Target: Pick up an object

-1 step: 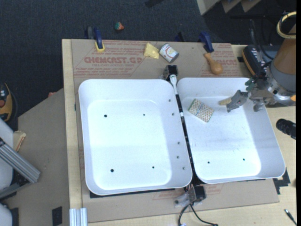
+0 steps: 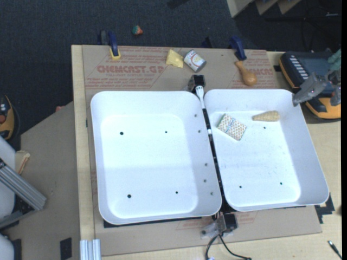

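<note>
Gripper [image 2: 317, 88] — half cut off, blurred

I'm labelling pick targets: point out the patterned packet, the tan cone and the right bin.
patterned packet [image 2: 232, 127], camera view, middle of its top face
tan cone [image 2: 266, 116], camera view, mid-length of its body
right bin [image 2: 260, 167], camera view, bare floor

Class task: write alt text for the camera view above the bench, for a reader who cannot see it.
Two shallow white bins sit side by side on a bench; the right bin holds a small patterned packet and a tan cone-shaped piece, apart from each other near its far side. The left bin is beside it. The claw hangs at the right edge, outside the bins.
</note>
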Tool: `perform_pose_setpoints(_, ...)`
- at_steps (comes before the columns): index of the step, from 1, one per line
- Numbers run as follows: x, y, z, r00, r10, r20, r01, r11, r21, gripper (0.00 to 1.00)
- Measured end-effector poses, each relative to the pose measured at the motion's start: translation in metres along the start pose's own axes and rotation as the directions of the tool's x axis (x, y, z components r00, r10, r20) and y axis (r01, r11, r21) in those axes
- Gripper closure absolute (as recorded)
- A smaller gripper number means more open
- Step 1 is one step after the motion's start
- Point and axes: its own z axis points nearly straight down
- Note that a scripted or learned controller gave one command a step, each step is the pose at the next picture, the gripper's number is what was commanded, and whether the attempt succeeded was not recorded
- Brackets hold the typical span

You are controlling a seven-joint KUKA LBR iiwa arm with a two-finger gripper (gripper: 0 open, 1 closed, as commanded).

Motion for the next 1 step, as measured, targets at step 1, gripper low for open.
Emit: perform_pose_setpoints(1, -0.0017, 0.0015, -0.0009, 1.000, 0.004, 0.001, -0.004, 1.000, 0.014, 1.00)
